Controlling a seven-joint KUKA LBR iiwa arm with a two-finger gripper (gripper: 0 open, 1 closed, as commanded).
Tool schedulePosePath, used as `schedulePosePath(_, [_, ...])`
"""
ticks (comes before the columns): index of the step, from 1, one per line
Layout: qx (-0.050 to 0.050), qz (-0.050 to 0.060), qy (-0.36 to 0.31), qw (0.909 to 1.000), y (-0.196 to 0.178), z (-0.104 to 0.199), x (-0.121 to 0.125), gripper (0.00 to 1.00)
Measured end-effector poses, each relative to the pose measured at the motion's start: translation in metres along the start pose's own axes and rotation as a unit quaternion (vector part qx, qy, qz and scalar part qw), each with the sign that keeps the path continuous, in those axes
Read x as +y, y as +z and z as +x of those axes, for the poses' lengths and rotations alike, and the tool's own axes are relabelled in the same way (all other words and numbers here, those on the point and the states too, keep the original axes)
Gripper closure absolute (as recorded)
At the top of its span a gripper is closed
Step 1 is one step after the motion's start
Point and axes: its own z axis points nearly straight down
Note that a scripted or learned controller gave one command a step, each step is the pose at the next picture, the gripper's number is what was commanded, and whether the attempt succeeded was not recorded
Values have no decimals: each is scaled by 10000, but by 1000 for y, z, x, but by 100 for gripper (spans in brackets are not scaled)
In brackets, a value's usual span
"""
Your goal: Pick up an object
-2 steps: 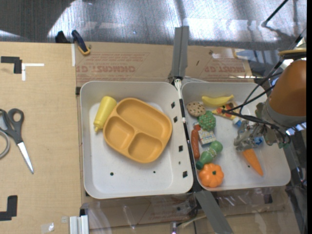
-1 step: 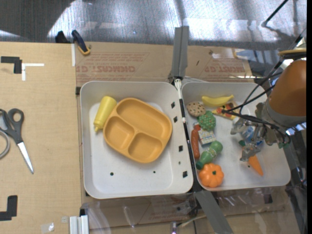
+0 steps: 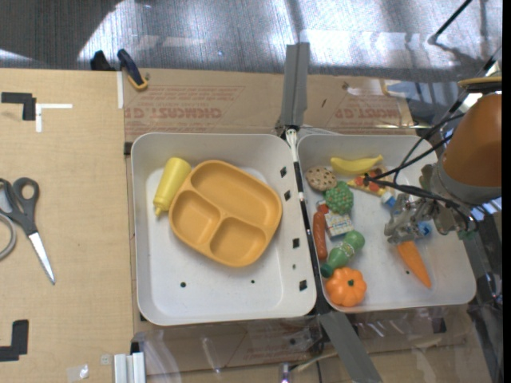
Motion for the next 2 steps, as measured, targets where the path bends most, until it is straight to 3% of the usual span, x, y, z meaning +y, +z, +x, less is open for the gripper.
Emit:
schedulePosePath(1, [1,-2,1,10000,0,0,0,0])
schedulePosePath(2, [28,-9,79,10000,17,46,-33,0])
